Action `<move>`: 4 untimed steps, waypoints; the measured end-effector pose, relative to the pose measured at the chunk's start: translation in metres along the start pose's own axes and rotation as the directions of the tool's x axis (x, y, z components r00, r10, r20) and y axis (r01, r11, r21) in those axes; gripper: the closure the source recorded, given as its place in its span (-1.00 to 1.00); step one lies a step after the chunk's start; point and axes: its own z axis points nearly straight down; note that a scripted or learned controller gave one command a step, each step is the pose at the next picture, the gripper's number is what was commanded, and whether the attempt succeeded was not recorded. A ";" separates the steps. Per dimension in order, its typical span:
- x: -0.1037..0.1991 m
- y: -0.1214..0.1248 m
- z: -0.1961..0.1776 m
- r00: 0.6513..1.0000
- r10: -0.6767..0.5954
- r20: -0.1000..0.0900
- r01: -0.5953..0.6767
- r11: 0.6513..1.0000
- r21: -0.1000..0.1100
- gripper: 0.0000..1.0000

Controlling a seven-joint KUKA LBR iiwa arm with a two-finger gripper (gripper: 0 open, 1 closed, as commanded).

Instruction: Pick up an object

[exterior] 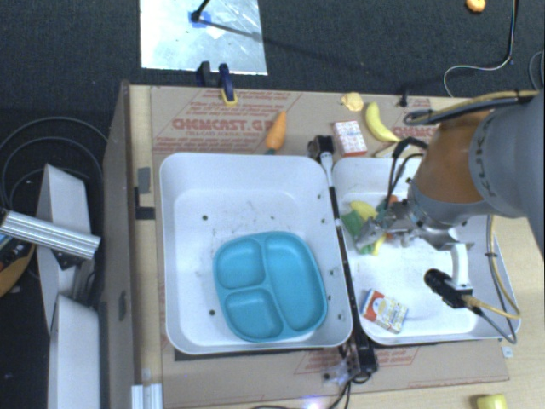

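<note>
**Clerk:** Entry one, the gripper: where was it, and in what state?

**Keeper:** One gripper (381, 228), low in the right bin (368, 175), toward that bin's 9 o'clock wall. It sat just beside a yellow piece (363, 208) and a green piece (353, 223). How far it was open could not be told, and nothing was seen held. I judged it was placed there to take one of those two.

**Clerk:** That bin's contents, counted?

**Keeper:** Three. One yellow piece and one green piece lay together at 9 o'clock. One small printed carton (385, 310) lay flat at 6 o'clock, apart from them.

**Clerk:** The left bin (196, 194)?

**Keeper:** One blue divided plate (269, 285) with three compartments, toward 5 o'clock. I judged it too broad to be an easy grasp.

**Clerk:** Outside the bins?

**Keeper:** On the bench (213, 124), at the bins' 12 o'clock: one carrot (275, 131), one banana (380, 124) and one small box (349, 137). They were presumably spare stock.
</note>
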 end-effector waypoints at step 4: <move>-0.011 0.063 -0.005 1.000 0.000 0.003 0.000 1.000 -0.022 1.00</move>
